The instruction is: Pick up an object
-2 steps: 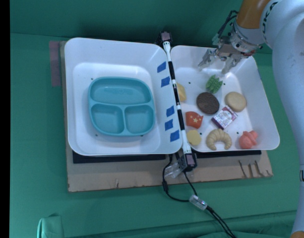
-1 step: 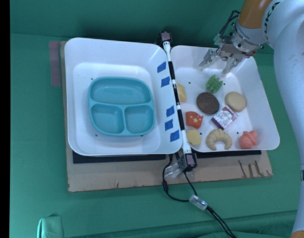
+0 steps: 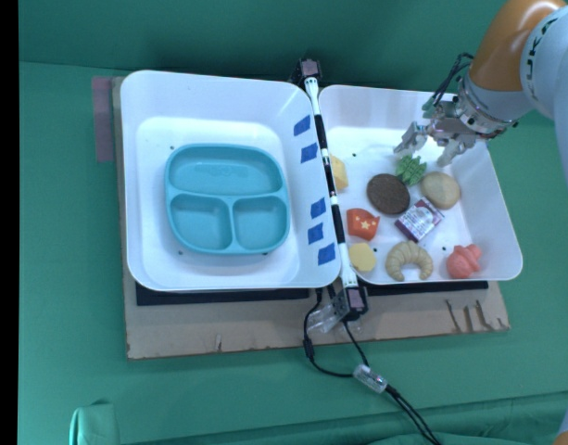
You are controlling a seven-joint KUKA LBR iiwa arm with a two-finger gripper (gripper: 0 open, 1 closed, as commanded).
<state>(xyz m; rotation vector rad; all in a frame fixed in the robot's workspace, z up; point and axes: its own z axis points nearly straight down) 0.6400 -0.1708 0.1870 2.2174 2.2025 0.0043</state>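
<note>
My gripper (image 3: 430, 146) hangs over the back of the right bin (image 3: 502, 213), fingers spread open with nothing between them. Just below it lies a small green broccoli piece (image 3: 411, 169). Close by are a tan potato (image 3: 441, 190), a brown round patty (image 3: 388, 194) and a purple packet (image 3: 420, 221). Nearer the front lie a croissant (image 3: 410, 260), a red-orange piece (image 3: 464, 261), a red piece with a yellow star (image 3: 362, 222) and a yellow piece (image 3: 362, 257). An orange-yellow piece (image 3: 338, 173) rests against the left wall.
The left bin (image 3: 145, 156) holds a teal divided plate (image 3: 228, 198). A black-and-white bar (image 3: 326, 170) with blue tape marks runs between the bins. Cables (image 3: 358, 364) trail off the bench front.
</note>
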